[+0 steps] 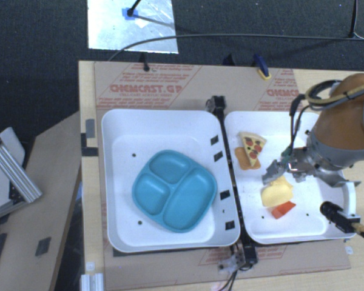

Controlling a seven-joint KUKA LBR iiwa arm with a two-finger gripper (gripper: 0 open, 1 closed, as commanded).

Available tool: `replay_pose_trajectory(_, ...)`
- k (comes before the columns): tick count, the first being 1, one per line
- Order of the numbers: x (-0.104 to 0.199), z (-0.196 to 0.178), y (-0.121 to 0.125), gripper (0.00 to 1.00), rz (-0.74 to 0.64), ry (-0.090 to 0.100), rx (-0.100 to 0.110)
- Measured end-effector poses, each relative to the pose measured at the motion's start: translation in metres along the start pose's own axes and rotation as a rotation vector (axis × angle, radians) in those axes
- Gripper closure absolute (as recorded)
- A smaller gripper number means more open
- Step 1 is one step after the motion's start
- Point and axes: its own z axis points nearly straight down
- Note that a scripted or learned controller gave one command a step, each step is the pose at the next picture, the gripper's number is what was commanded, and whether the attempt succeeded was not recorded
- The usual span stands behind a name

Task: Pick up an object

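In the right bin [255, 229] a pale yellow cheese-like wedge [277, 194] lies with a small red piece [284, 209] just below it. A toy pizza slice [252, 144] and a hot dog toy [247, 159] rest toward the bin's upper left. My gripper [279, 171] hangs low over the bin, right above the yellow wedge's upper edge. Its grey fingers [271, 175] point left and downward. Nothing shows between them.
The left bin [127, 144] holds a blue divided plate [173, 190]. Black clips line the divider [226, 180] between the bins. The arm's grey wrist and black cables [343, 135] cover the right bin's right side. A black part [337, 216] juts out near the bin's lower right corner.
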Motion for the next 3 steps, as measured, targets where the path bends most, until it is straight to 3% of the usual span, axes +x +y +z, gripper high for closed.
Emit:
replay_pose_trajectory(1,0.0,-0.006,0.003,0.0,-0.002,-0.002,-0.012)
replay_pose_trajectory(3,0.009,0.097,0.009,0.0,0.001,-0.001,-0.011)
